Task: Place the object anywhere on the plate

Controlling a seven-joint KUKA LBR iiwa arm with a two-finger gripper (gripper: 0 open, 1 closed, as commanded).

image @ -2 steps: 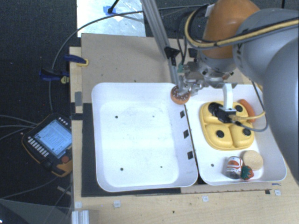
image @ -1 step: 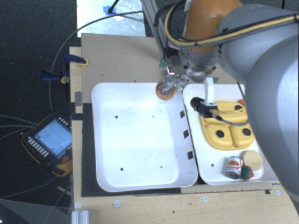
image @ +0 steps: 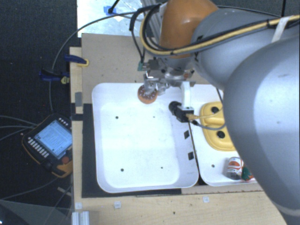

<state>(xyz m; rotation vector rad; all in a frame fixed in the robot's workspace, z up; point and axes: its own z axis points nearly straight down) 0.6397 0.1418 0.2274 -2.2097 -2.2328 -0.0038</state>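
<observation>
A small round brown object (image: 146, 96) lies at the far edge of the left white bin (image: 136, 172), near its top rim. The gripper (image: 151, 86) hangs directly over it, its metal tip reaching down to the object's top. The arm hides the contact, so I cannot tell whether it is touching or apart. A yellow plate (image: 216, 125) with two dark spots on it sits in the right bin (image: 211, 179), partly hidden under the grey arm.
A small red and white can (image: 234, 168) lies near the front of the right bin. A black connector with a cable (image: 179, 110) hangs off the wrist above the rim between the bins. A teach pendant (image: 49, 142) rests off the bench at left.
</observation>
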